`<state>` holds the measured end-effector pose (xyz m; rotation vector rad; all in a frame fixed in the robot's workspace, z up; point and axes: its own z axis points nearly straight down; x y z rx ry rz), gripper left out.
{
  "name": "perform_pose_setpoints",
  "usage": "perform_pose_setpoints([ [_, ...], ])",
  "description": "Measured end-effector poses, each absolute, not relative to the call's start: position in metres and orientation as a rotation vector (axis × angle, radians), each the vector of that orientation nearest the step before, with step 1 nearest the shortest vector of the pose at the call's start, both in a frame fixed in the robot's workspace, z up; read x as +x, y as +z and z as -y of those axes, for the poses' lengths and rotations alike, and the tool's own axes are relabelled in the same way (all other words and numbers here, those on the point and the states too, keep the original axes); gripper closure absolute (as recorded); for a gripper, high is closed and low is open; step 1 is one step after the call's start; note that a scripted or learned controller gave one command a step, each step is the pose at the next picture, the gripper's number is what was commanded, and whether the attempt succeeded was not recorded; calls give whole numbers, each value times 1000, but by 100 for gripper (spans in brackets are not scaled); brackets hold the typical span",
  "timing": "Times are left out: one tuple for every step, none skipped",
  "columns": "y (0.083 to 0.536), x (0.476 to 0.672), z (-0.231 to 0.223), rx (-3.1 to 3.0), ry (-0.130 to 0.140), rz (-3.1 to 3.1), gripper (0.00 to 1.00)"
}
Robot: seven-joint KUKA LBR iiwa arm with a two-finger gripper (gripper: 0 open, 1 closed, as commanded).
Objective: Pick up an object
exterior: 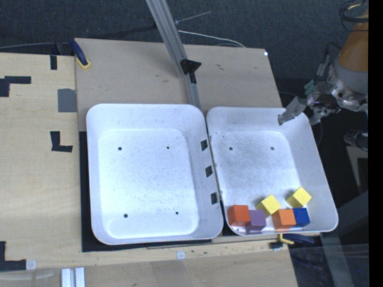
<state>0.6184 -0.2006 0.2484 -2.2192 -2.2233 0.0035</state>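
- We see six small cube-shaped blocks gathered along the near edge of the right-hand shallow white bin (299,142): an orange block (240,213), a purple block (257,219), a yellow block (270,204), a second orange block (284,218), a blue block (301,217) and a second yellow block (300,197).
- We judge them light, rigid and not fragile, probably wood or foam; their flat parallel faces should take a pinch well, though smooth sides could slip under a weak squeeze.
- The purple block touches the first orange one, and the blue block touches the second orange one, so there is little room for a finger between those pairs.
- In our view either yellow block is the easier pick, since each stands a little freer; we would take it across two opposite side faces.
- The two-finger gripper (293,110) hangs at the bin's far right corner, above the rim, and holds nothing.
- We cannot tell whether it is apart or together.
- The blocks lie well apart from it, across the bin's bare floor towards the near edge.
- The left-hand white bin (143,172) holds no blocks.
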Motion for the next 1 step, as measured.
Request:
perform_pose_setpoints([
  [248, 618, 201, -2219, 4, 2223, 0],
])
